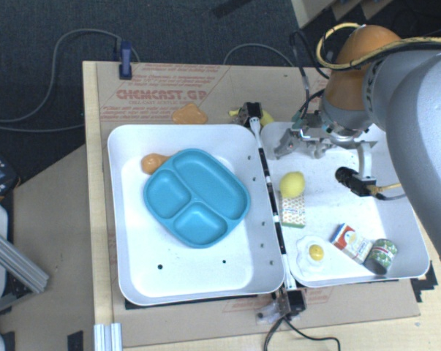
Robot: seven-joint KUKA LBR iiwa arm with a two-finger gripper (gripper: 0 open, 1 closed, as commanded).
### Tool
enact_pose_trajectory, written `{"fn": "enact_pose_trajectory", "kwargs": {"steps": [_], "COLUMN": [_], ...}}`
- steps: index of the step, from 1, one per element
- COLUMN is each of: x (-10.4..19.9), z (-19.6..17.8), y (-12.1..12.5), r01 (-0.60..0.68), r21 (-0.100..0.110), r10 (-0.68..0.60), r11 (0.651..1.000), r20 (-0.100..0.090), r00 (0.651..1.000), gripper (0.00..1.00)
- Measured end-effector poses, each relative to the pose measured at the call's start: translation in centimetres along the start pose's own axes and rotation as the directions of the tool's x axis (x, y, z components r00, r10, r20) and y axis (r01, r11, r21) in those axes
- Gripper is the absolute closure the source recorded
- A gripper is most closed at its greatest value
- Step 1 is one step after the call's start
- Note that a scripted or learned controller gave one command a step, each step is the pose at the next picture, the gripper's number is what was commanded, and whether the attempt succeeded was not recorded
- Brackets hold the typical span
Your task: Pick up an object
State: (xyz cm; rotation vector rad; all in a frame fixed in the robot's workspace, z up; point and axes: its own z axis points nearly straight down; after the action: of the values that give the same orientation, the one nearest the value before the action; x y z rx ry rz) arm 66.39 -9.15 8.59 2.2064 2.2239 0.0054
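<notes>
The task names no single object, so the candidates are lying in the right bin (pixel 417 258). A yellow lemon (pixel 292 183) is sitting near this bin's left wall, about halfway along it, and a small patterned packet (pixel 293 211) is lying just beside it, toward the near edge. A toy fried egg (pixel 312 253) is resting in the near left corner. A red and white carton (pixel 350 241) and a green can (pixel 382 255) are lying close together near the bin's near edge, toward the right side.

The gripper (pixel 312 140) is hanging over the far part of the right bin, near its far left corner, under the grey arm (pixel 406 86) with the orange band. Nothing is showing between its fingers, and whether they are apart or together I cannot tell from this angle.

In the left bin (pixel 125 218) a blue divided plate (pixel 196 196) is taking the middle, with a small orange piece (pixel 152 162) touching its far left rim. Another orange thing (pixel 189 114) is lying on the bench (pixel 96 108) beyond that bin's far edge.

In my judgement the step in hand is the approach, and the grasp is not yet made. The lemon seems the nearest target. The next move is calling for a shift toward the near edge and a descent over it; the round shape may roll away.
</notes>
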Motion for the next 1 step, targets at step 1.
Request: {"fn": "enact_pose_trajectory", "kwargs": {"steps": [1], "x": [0.00], "z": [0.10], "y": [-3.79], "r01": [-0.009], "r21": [0.013], "r10": [0.009], "r11": [1.000], "r20": [-0.005], "r00": [1.000], "gripper": [0.00]}}
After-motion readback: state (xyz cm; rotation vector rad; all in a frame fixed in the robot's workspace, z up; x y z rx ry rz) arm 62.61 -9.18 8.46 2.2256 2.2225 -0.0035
